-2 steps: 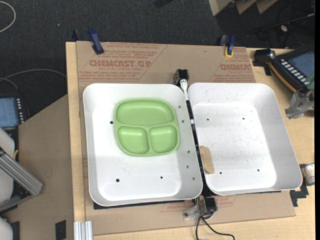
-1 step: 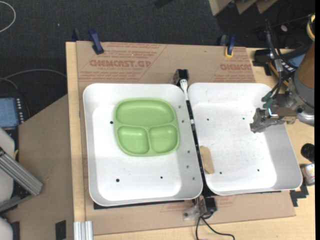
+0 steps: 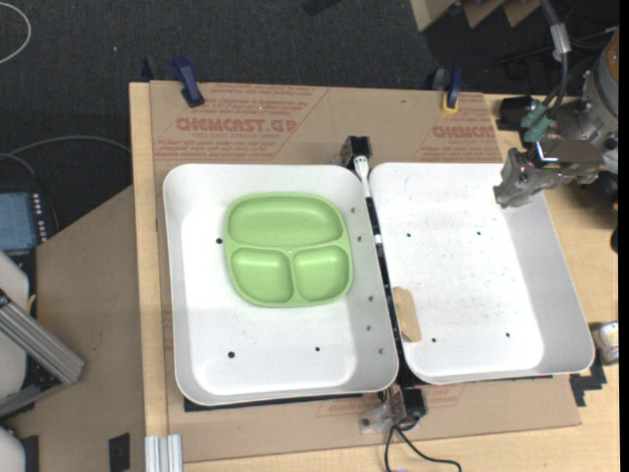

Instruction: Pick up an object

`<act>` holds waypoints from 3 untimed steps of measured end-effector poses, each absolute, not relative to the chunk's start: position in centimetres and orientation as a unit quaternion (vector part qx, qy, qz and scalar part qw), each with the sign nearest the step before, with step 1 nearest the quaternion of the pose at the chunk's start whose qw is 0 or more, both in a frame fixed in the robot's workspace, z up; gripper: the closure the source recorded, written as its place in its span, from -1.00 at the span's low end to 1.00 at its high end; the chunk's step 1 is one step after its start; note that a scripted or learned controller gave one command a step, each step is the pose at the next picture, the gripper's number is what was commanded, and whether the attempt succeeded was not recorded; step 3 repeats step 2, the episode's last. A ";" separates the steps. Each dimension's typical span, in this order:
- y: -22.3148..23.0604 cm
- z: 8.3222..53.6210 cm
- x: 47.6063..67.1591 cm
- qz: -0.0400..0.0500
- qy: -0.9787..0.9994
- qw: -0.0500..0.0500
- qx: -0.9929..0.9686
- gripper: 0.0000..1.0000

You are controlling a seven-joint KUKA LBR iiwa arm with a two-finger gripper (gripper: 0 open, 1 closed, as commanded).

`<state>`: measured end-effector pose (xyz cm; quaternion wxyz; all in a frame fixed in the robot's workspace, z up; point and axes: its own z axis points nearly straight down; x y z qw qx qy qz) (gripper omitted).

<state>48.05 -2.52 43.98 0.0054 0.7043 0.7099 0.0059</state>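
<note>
A light green plate [image 3: 288,249] with three compartments lies flat in the upper middle of the left white bin [image 3: 197,352]. My gripper [image 3: 514,187] hangs over the far right corner of the right white bin [image 3: 550,293], well away from the plate. Nothing shows beneath or against the gripper's grey tip.
The two bins sit side by side on a brown board [image 3: 256,116], joined by a black strip with a brown tape patch [image 3: 406,315]. Clamps [image 3: 187,82] hold the board's far edge. Cables and the arm's wrist crowd the upper right.
</note>
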 end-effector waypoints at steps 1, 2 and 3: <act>8.8 40.4 47.8 -0.001 0.712 -0.003 0.702 1.00; 6.7 42.5 48.0 0.002 0.706 0.001 0.708 1.00; 6.7 42.5 48.0 0.002 0.706 0.001 0.708 1.00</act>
